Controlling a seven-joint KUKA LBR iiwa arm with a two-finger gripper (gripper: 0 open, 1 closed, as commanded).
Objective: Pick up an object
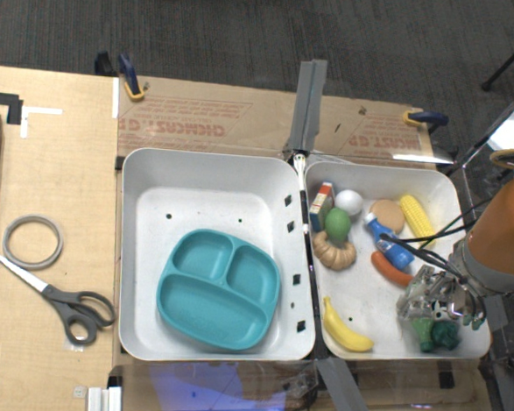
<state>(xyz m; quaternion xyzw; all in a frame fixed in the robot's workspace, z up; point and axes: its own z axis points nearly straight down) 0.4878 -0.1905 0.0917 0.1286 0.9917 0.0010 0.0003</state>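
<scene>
One claw, a tangle of bright metal and cable, sits low in the near right corner of the right bin, and how its fingers stand cannot be told from above. Nothing can be seen gripped in it. Just below it, touching or nearly so, lies a dark green lumpy toy, soft-looking and irregular, probably the nearest candidate to pick.

The risks follow from the crowding. The green toy lies tight against the bin's wall, so a finger could strike the rim or wedge the toy into the corner instead of closing round it. Its knobbly shape may also squirm out of a pinch.

Just to the claw's left rests a smooth red-orange sausage-like piece, rounded and glossy; a sideways brush could roll it away. Beyond it lie a blue piece, a ridged yellow corn cob and a tan rounded lump. Further left sit a white ball, a green ball and a brown pretzel-like ring; the balls would roll at a touch. A curved yellow banana lies near the front wall.

The left bin carries a teal divided plate, hard and shallow, difficult to pinch. On the wooden worktop lie grey-handled scissors and a tape ring.
</scene>
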